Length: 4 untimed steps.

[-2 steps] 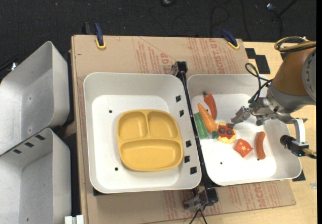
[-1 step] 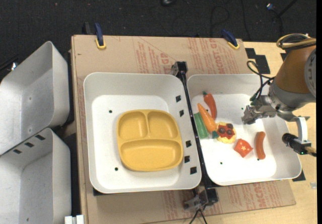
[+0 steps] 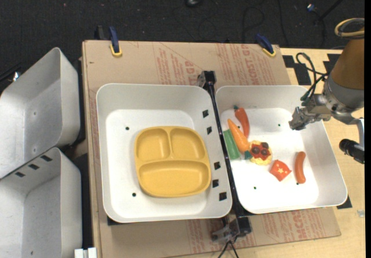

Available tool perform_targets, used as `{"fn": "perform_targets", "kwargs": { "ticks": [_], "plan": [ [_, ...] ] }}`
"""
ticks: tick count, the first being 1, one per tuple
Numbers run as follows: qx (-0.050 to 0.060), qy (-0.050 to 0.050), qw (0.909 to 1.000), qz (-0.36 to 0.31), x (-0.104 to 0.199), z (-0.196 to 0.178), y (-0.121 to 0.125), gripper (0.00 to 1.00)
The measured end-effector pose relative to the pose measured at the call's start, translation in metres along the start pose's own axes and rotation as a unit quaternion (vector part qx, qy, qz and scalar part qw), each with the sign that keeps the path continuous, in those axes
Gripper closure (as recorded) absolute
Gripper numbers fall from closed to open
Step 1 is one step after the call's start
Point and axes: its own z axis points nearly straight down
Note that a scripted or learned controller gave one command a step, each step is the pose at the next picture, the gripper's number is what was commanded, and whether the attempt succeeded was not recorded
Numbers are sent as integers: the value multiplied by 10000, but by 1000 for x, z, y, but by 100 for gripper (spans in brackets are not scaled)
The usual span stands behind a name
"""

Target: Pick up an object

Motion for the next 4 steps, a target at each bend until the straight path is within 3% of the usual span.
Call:
{"fn": "perform_targets", "kwargs": {
  "ticks": [2,4],
  "plan": [
    [1,1,10000,-5,2,-98,-3,100],
    [44,23,10000,-24,114,-100,-4,100]
  ]
}}
